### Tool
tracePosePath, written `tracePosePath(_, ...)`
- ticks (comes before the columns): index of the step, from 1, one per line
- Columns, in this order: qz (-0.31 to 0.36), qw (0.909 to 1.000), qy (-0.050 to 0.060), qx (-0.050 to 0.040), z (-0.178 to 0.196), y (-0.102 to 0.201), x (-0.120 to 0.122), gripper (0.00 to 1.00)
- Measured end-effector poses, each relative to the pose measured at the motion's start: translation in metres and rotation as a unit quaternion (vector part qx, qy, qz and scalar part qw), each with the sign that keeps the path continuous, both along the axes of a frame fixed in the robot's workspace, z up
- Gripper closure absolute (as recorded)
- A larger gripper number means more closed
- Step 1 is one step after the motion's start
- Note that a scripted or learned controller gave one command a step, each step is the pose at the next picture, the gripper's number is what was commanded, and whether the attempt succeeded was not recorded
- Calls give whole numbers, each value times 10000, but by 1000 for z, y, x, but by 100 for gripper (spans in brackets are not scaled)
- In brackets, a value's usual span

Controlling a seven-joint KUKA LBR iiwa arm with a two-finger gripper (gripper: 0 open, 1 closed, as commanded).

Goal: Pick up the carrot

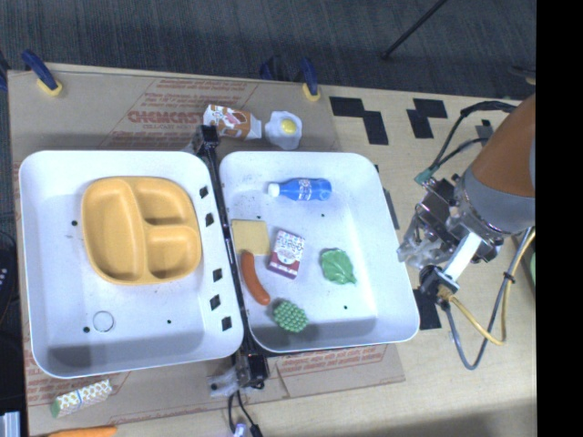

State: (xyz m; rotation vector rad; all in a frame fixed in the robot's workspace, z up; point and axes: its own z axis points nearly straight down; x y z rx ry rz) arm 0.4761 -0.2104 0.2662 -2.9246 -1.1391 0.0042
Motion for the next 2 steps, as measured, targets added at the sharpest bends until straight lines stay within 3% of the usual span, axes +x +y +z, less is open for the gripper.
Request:
tracePosePath(1,1397,9902,-12,-3,25,6,1,100)
tracePosePath(2,2391,9710,-10,-2,103,7,0,100)
